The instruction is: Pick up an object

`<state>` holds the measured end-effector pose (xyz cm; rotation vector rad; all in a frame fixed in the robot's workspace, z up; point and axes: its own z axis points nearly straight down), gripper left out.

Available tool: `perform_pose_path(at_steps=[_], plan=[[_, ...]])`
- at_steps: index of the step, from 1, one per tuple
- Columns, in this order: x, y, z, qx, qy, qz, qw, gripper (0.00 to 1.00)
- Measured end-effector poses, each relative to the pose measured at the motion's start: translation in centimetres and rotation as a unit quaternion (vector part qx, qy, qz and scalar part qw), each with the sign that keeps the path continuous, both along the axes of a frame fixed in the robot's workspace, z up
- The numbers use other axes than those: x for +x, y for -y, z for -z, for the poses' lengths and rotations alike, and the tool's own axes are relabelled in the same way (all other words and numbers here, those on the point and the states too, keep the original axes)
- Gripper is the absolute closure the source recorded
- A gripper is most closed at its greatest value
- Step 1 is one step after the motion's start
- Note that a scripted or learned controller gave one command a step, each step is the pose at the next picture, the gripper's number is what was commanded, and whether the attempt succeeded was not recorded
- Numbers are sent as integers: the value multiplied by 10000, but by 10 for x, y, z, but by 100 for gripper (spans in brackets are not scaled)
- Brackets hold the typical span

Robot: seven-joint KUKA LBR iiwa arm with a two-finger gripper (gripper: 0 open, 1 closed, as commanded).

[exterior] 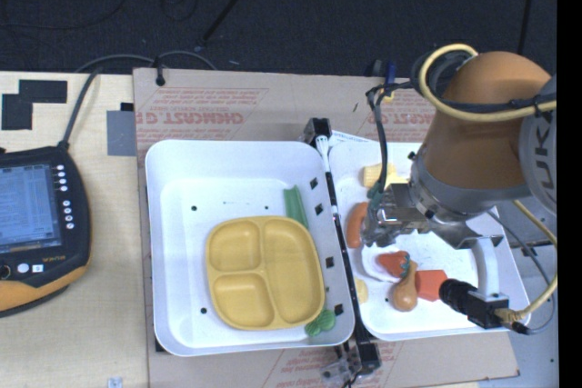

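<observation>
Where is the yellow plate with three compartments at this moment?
The yellow plate lies in the left bin, toward its near right corner. A green piece is just beyond it and another green piece is at its near right edge.

Grey arm with orange band [486, 127] reaching in from the right, gripper [380, 227] low over right bin [509, 300] among toy foods, pear-shaped piece [406, 289] below it, yellow divided plate [264, 271] in left bin [182, 173], handheld pendant [36, 218] at left edge.
</observation>
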<state>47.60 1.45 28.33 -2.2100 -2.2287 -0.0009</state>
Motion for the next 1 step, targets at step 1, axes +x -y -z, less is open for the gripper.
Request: perform_pose_path(at_steps=[1], plan=[[0, -12, -60, -8, 20, 33, 10000, 100]])
